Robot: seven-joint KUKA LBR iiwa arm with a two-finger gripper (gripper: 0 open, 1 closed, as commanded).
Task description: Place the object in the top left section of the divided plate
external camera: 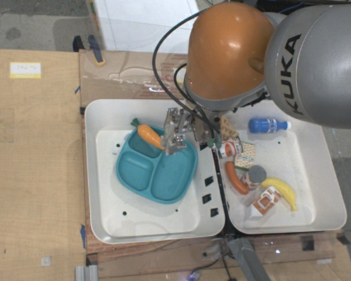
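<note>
Wooden counter carries two shallow white bins side by side, and the grey arm with its orange dome reaches down from the upper right of the frame. In the left bin lies a teal divided plate, turned at an angle, with three sections. A toy carrot lies over the plate's upper edge, its orange body across the rim of the top section and its green end pointing to the upper left of the frame.

Just to the right of the carrot hangs the end effector, low over the plate. Its metal fingers stand beside the carrot's thick end, but it is not possible to tell if they are closed on it or released; the parts are too small and overlap.

The right bin holds a blue bottle, a banana, a sausage and some small packets.

As a judgement, the task is almost finished: the carrot is already at the target section, though it seems to rest partly on the rim and not flat inside. What is left is probably the release, if not done, and the retreat of the arm.
</note>
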